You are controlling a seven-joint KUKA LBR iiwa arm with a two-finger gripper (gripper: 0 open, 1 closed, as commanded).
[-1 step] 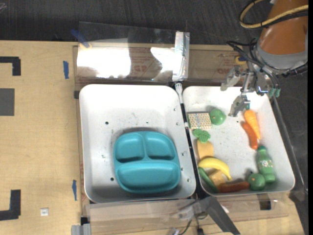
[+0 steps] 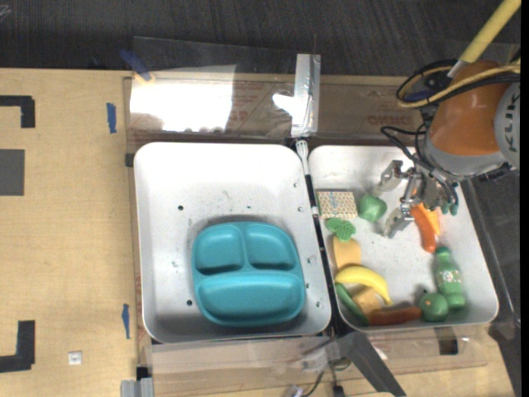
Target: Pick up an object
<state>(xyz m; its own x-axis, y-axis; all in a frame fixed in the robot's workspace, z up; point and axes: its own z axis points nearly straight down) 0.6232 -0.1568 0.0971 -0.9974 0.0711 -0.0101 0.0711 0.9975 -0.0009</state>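
Honestly, the pincer [image 2: 400, 198] hangs spread in the right bin [image 2: 483, 259] between a green toy [image 2: 371, 208] and an orange carrot [image 2: 426, 226], so closing there could grab nothing.

A teal divided tray [image 2: 247, 273] lies in the left bin [image 2: 157, 222], apparently flat.

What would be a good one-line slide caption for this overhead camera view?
Gripper poised open above toy food in the right bin, beside an orange carrot; a teal divided tray sits in the left bin.
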